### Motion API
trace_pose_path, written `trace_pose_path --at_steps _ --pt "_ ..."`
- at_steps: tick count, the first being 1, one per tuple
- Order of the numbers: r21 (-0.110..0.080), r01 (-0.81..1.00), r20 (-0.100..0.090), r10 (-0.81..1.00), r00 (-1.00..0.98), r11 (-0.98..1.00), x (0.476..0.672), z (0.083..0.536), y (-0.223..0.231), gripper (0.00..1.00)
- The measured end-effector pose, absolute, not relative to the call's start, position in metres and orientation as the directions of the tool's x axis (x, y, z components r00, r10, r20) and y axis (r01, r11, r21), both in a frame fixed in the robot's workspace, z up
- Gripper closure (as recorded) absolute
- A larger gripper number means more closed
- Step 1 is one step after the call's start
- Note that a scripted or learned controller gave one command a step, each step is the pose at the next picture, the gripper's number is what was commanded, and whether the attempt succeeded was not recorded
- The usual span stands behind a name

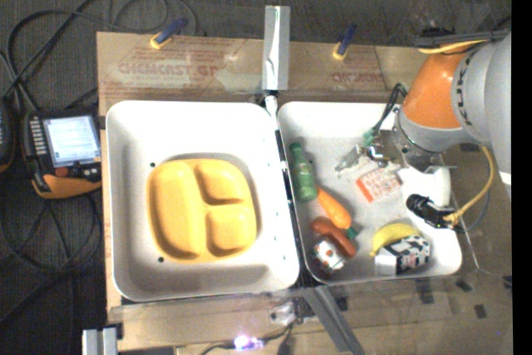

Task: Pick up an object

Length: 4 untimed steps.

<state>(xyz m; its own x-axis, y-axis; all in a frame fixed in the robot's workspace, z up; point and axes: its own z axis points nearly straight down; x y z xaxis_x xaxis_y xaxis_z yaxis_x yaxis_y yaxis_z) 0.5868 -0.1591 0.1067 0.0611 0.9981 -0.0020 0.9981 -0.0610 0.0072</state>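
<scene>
- Here, the gripper is seen above the right bin; the fingers' state cannot be told.
- A carrot lies mid-bin, judged stiff, light, best gripped across its middle.

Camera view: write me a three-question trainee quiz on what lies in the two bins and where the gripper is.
1. True or false: the yellow tray lies in the left bin.
2. Which lies nearest the gripper? A) banana B) red-and-white packet C) green bottle
3. Fill in: the carrot lies in the ___ bin.

Key: 1 true; 2 B; 3 right.
</scene>
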Motion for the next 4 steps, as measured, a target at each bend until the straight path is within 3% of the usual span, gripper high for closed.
trace_pose_path --at_steps 1,2,3,4 --pt "0.039 0.998 -0.018 0.999 -0.043 0.044 0.547 0.099 -0.108 0.00" --pt "0.042 0.996 -0.018 0.997 -0.072 0.073 0.507 0.098 -0.101 0.00" --pt "0.024 0.998 0.001 0.998 0.062 -0.062 0.527 0.095 -0.142 0.00" --pt "0.029 0.966 -0.025 0.967 -0.255 0.255 0.514 0.096 -0.129 0.00"
